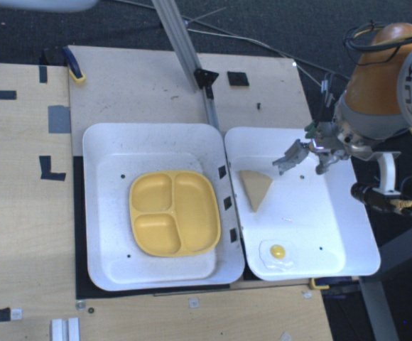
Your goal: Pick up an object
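My gripper point(307, 160) hangs over the upper right part of the right bin point(348, 258), its two grey fingers spread open with nothing between them. A tan wedge-shaped piece point(255, 187) lies in that bin near its left wall, to the lower left of the gripper and apart from it. A fried egg toy point(277, 253), white with a yellow yolk, rests near the bin's front edge. In the left bin point(106, 190) sits a yellow divided plate point(174, 212).
A metal pole point(185, 41) slants down from the top to the gap between the bins. Black cables trail across the dark floor behind the bench. The arm's orange band point(380, 77) stands at the right edge.
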### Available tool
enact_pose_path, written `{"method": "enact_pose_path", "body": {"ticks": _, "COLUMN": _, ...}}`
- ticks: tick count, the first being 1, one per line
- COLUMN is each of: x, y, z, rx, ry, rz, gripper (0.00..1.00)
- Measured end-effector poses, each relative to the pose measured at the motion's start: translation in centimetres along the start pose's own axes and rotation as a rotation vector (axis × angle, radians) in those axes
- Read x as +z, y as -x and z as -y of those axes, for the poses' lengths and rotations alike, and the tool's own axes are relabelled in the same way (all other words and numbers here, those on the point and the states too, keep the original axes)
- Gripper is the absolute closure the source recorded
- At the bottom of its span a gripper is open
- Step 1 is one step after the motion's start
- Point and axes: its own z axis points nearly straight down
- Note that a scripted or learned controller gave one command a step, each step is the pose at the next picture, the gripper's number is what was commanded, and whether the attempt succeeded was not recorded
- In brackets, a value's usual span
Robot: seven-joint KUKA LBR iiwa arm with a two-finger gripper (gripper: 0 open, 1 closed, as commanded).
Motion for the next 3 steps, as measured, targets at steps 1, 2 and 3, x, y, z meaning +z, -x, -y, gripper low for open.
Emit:
{"method": "enact_pose_path", "body": {"ticks": 1, "x": -0.7, "y": 0.0, "z": -0.2, "rx": -0.003, "ry": 0.013, "rz": 0.002, "gripper": 0.00}}
{"method": "enact_pose_path", "body": {"ticks": 2, "x": 3.9, "y": 0.0, "z": 0.5, "rx": -0.002, "ry": 0.009, "rz": 0.002, "gripper": 0.00}}
{"method": "enact_pose_path", "body": {"ticks": 3, "x": 10.3, "y": 0.3, "z": 0.2, "rx": -0.003, "ry": 0.007, "rz": 0.001, "gripper": 0.00}}
